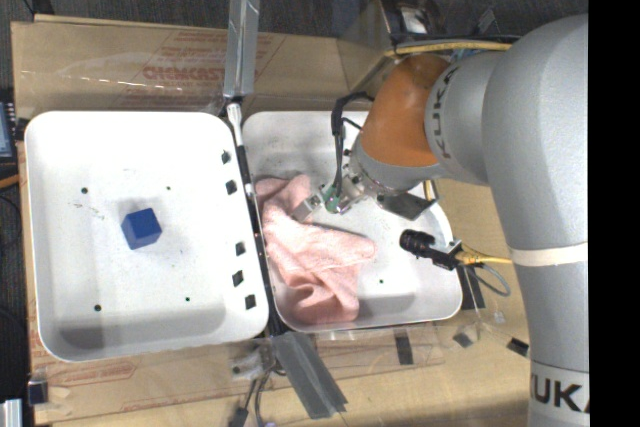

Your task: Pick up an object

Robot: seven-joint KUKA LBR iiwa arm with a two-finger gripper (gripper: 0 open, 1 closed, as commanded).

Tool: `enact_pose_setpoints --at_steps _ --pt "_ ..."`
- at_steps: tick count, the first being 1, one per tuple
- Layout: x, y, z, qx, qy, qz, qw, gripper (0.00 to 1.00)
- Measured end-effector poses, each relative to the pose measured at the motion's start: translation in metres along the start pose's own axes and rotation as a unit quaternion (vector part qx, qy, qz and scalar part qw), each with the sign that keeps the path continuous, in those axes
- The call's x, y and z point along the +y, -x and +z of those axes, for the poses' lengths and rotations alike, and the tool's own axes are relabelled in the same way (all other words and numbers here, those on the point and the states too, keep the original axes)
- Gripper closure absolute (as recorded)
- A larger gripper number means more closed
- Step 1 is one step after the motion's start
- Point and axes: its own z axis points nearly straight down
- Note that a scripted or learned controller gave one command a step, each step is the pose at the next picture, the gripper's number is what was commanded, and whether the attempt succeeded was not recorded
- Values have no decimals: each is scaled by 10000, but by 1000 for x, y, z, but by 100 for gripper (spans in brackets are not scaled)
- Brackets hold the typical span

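A crumpled pink cloth (312,253) lies in the right bin (300,133), spread from its left wall toward the front. My gripper (330,201) hangs low over the cloth's upper right edge, under the orange wrist band, its metal tips at or just above the fabric. A small blue cube (142,227) sits alone on the floor of the left bin (120,137), far from the gripper.
A black cylindrical part with a yellow cable (432,249) sticks out over the right bin's right side. A grey divider bar (240,55) runs between the two bins. Cardboard (120,55) lies under and behind the bins.
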Motion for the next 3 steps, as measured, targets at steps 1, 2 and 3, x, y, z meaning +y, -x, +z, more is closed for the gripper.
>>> enact_pose_setpoints --at_steps 1,2,3 --pt "17 -8 -1 -13 7 -170 9999 0" --pt "35 -7 -1 -16 5 -242 9997 0" --pt "33 -8 -1 -9 -2 108 9999 0"
